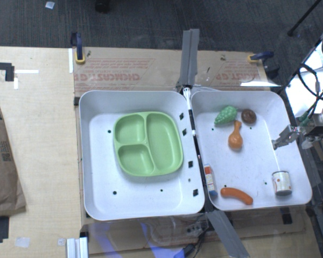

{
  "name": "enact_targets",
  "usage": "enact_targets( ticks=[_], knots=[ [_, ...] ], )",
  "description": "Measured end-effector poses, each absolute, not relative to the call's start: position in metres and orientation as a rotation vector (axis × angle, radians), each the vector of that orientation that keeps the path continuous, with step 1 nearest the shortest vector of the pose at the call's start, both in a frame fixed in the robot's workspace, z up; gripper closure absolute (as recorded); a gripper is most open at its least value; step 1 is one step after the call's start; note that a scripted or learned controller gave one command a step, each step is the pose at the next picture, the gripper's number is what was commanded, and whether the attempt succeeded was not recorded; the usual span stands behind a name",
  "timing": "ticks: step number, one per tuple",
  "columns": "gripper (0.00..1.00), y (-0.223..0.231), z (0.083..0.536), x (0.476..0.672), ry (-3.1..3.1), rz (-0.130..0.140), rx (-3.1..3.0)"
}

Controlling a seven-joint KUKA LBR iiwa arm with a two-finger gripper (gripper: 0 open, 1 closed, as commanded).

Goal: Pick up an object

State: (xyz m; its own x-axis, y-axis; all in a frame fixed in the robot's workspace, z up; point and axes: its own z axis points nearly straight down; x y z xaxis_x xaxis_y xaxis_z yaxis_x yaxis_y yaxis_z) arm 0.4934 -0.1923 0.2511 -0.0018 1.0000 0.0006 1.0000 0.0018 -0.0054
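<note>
My gripper (282, 139) hangs at the right rim of the right bin (258, 98), jaws slightly apart and holding nothing. Coming down here, I judge I could hit the wall or knock the small can (281, 183) just below me. The orange gourd (235, 135) and sausage (237, 195) lie farther in. My arm barely reaches in from the right.

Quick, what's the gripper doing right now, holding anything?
Gripper: at the right bin's right edge; open or closed cannot be told; nothing visibly held.
</note>
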Motion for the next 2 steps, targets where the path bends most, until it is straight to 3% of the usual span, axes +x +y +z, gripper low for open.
enact_targets(
  ticks=[1, 2],
  knots=[
    [0.00, -0.222, 0.164, 0.492, -2.278, 0.004, -2.156],
    [0.00, -0.197, 0.114, 0.565, -2.021, 0.004, -2.400]
  ],
)
